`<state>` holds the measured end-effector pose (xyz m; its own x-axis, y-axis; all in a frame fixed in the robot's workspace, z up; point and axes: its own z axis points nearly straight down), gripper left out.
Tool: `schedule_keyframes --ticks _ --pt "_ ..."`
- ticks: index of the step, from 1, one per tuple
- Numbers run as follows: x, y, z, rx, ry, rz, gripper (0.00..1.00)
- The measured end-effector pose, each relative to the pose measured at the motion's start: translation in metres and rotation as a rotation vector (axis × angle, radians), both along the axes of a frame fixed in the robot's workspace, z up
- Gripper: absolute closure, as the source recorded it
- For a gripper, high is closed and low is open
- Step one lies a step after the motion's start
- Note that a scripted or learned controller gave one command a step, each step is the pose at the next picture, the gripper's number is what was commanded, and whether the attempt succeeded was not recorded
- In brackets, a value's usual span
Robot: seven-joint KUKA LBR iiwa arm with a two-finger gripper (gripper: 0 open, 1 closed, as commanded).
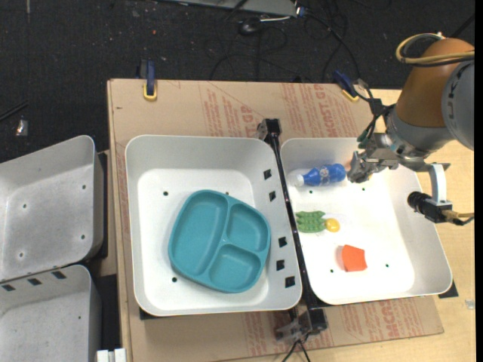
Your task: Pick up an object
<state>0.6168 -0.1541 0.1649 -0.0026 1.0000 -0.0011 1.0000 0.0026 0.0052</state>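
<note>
A small blue bottle with a white cap [321, 176] lies on its side at the back left of the right bin [392, 277]. My gripper [361, 170] hangs just right of the bottle's base, low over the bin floor. A green toy with a yellow end [314, 222] lies by the bin's left wall. An orange block [353, 258] rests nearer the front, in the middle of the bin. Nothing shows between the gripper and the bottle.
A teal divided plate [219, 240] fills the middle of the left bin [151, 202]. A black divider [283, 202] separates the bins. Two white lids [45, 202] lie off the bench at the left. Blue and yellow clamps [149, 81] hold the board's back edge.
</note>
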Motion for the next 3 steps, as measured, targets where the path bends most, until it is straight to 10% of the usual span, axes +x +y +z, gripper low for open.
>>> schedule_keyframes --ticks 1,3 --pt "0.002 0.000 0.049 -0.001 -0.002 0.000 1.00" --pt "-0.005 0.116 0.048 0.003 0.006 0.005 1.00"
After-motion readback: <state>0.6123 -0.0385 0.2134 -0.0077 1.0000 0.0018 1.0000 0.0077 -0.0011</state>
